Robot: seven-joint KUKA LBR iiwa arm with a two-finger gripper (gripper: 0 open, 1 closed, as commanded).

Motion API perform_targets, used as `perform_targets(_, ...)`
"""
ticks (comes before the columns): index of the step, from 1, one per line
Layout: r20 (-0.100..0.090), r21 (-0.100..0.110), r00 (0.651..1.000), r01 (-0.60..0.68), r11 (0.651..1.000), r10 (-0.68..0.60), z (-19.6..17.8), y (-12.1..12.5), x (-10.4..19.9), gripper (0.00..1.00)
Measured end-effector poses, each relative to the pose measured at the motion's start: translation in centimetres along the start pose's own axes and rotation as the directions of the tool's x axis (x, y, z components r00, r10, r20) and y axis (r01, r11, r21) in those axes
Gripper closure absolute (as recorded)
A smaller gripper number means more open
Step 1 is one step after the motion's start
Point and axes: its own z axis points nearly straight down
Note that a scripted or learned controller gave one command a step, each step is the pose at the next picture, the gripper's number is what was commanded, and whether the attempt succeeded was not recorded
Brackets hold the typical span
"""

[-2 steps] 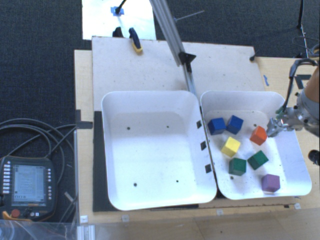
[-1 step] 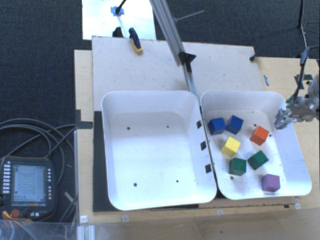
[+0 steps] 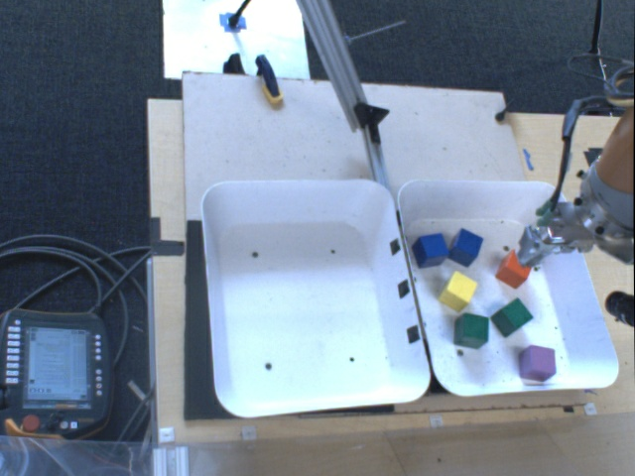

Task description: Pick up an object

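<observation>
Hovering near the right bin's point(image 3: 585, 350) far right edge, the gripper point(image 3: 531, 249) touched the orange cube point(image 3: 512, 270); its grip state was unclear, and no lift had begun.

One fixed overhead camera, slanted down.
It takes in the whole desk point(image 3: 446, 127), both bins point(image 3: 298, 216) central, from moderate height.

Two white bins point(image 3: 298, 201); seven blocks: two blue point(image 3: 430, 249), two green point(image 3: 471, 330), one yellow point(image 3: 458, 291), one orange point(image 3: 512, 270), one purple point(image 3: 537, 363).
</observation>
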Motion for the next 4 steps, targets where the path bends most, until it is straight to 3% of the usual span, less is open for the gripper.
perform_targets(2,0.000,0.000,1.000,0.001,1.000,-0.001,0.4,-1.4,8.9,1.00)
perform_targets(4,-0.001,-0.001,1.000,0.003,1.000,-0.003,-0.8,-2.2,20.2,1.00)
